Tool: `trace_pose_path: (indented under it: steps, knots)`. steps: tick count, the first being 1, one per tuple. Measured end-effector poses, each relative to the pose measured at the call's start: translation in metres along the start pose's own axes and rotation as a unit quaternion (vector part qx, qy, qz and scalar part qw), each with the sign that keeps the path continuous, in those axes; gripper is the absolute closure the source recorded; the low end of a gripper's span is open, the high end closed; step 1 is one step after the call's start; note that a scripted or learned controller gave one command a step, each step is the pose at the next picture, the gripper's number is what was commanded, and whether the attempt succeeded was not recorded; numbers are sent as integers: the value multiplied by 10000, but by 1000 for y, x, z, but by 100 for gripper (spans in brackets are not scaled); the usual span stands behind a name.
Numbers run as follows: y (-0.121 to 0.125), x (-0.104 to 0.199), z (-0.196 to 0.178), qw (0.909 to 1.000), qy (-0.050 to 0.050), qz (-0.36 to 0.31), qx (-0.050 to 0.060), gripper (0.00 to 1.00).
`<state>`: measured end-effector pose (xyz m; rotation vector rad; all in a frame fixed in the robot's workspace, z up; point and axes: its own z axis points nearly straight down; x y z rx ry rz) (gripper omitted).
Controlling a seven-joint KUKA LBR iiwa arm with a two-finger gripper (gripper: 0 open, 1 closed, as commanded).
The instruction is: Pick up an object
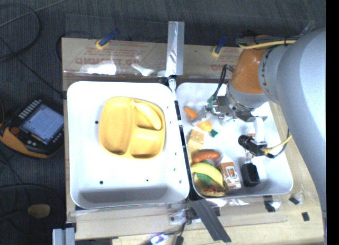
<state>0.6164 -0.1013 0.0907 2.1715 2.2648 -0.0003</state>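
The right bin (pixel 275 148) holds several toy foods. An orange carrot piece (pixel 189 113) lies near its left wall, with an orange and green piece (pixel 205 126) and a pale yellow block (pixel 196 137) just below. Lower down lie a hot dog (pixel 205 155), a yellow banana (pixel 207 173), a small brown box (pixel 229 175) and a black object (pixel 250 174). My gripper (pixel 216 104) reaches down into the upper part of this bin, just right of the carrot piece and above the orange and green piece. Nothing is seen held in it.
The left bin (pixel 85 175) holds a yellow divided plate (pixel 131 126). The grey arm with its orange band (pixel 248 74) covers the right bin's upper right corner. A cable and black fitting (pixel 249 143) hang over the bin's right side. A handheld pendant (pixel 37 127) lies on the floor at left.
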Motion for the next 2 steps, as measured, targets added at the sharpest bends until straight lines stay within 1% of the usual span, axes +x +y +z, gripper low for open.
trace_pose_path:
  steps: [1,2]
  knots:
    - [1,0,-9,10000,-1,-4,1,100]
    - [25,45,-92,10000,3,84,29,100]
